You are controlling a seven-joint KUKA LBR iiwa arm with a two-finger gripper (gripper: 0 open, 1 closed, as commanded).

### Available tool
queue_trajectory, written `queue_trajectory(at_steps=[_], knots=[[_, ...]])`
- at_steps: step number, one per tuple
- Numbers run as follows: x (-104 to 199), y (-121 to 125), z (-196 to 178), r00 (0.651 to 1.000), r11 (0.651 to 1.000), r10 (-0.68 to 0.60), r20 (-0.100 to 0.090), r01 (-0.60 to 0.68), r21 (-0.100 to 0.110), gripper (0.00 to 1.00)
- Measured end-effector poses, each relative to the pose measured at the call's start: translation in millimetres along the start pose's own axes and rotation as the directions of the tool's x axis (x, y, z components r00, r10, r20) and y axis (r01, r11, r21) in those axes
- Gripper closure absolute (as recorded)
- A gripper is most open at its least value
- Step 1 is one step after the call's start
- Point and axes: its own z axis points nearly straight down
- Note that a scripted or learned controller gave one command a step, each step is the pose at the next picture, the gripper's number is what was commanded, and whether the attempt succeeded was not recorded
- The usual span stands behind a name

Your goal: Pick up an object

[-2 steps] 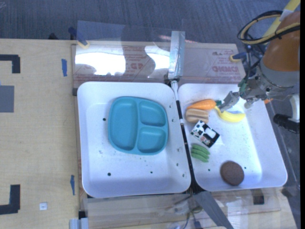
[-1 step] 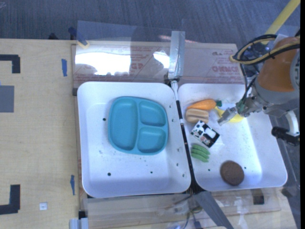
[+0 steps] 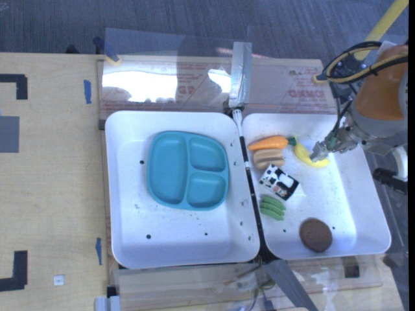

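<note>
Right bin [image 3: 363,203] — arm angled down, tool [image 3: 320,151] touching banana [image 3: 308,157].

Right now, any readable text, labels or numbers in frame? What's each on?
None can be read.
Red printing on the clear plastic sheet behind the two white bins: too blurred and washed out by glare.
Black-and-white patterned block in the right white bin: markings, no legible text.
</note>
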Motion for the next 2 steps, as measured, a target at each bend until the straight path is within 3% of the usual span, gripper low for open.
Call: queue_trajectory(at_steps=[1,2], knots=[[0.4,-0.7,1.3,1.0,1.0,0.0,-0.001,0.0,0.002,0.0],[2.6,22.5,36.0,0.988,0.988,-0.151,-0.019,0.151,0.018,0.0]])
